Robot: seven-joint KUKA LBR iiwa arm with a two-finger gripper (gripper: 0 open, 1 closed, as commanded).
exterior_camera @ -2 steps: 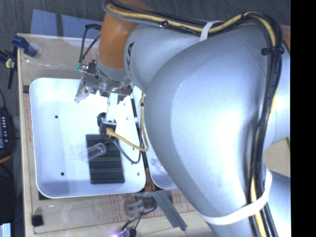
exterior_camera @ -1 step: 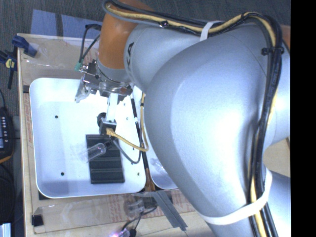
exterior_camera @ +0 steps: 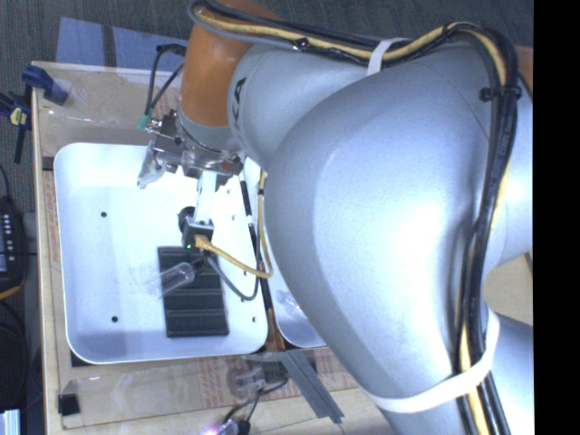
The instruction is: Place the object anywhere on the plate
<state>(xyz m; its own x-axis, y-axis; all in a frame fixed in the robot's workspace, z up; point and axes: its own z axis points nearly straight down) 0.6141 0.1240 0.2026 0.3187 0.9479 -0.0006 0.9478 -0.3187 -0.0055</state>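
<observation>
Clear tube-like object [exterior_camera: 178, 277] lies on the black ribbed slab [exterior_camera: 198, 304] in the nearer white bin [exterior_camera: 82, 243]. The end effector [exterior_camera: 148, 172] hangs above, apart from it; its grip I can't tell.

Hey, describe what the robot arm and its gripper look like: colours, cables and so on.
The arm has a bulky, smooth, rounded casing in pale grey. Above the wrist sits an orange band. Black and yellow cables run along its outside, bound by white straps. The gripper is small next to the arm and looks like bare silvery metal.
</observation>
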